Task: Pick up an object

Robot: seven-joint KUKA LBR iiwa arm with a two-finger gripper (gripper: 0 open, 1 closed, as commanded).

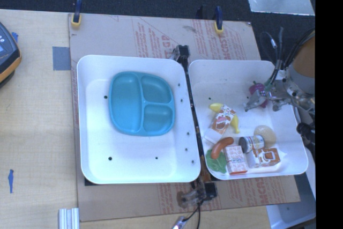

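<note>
While nothing is lifted yet, the task looks to be at the approach step. At the left of the frame sits the left bin [91, 169], holding a blue divided plate [142, 103] in its upper middle; the plate lies flat, with bare white floor around it, widest below. To the right, touching rim to rim, is the right bin [225, 69]. Its lower half is crowded: a yellow toy banana [235, 123] beside a snack packet [221, 122], a toy sausage [222, 147] over a green piece [214, 162], a small carton [236, 160], a tin can [251, 143], a pale round object [265, 134] and a flat box [268, 157]. At the right edge the end effector [263, 98] hovers over that bin's upper right, by something purple [257, 87]; I cannot tell its opening or whether it grips anything. Next, I judge, it needs a descent onto one separable item; the bin's upper left offers open room, while walls and packed neighbours hem the lower corner.
</note>
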